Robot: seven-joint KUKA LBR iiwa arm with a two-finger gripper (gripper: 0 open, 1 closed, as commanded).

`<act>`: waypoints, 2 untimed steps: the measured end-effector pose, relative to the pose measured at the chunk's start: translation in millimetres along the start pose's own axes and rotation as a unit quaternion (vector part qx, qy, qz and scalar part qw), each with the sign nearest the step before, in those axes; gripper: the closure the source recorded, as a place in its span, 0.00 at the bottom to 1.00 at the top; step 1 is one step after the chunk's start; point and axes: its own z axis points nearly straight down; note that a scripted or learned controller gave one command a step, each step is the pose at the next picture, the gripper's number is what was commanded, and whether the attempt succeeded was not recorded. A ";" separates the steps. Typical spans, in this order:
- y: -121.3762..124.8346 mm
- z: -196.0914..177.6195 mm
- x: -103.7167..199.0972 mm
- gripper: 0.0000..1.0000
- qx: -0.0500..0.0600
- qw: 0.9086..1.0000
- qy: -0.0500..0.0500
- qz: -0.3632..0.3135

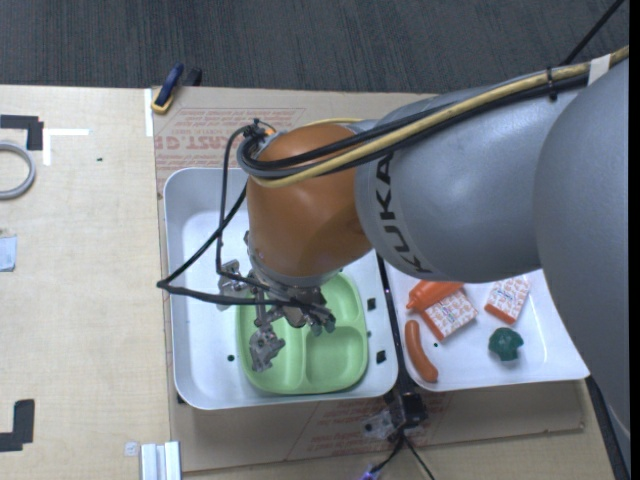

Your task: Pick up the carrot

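Right now I can't tell my metal two-finger gripper's (pixel 268 348) state over the green divided plastic tray (pixel 335 353); orange tapered carrot (pixel 433 292) lies well apart in the right white bin (pixel 560 353).

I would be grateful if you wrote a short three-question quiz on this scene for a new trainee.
1. True or false: the carrot lies in the left bin.
2. Choose one. The hand hangs over: A) the green tray; B) the right bin; C) the bare bench.
3. Fill in: the broccoli lies in the ___ bin.
Key: 1 false; 2 A; 3 right.
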 end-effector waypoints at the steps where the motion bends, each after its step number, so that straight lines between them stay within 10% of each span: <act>1: -0.2 -10.0 -1.4 1.00 0.000 1.000 -0.002 0.002; 2: -89.9 3.9 31.8 1.00 0.000 0.995 0.000 -0.104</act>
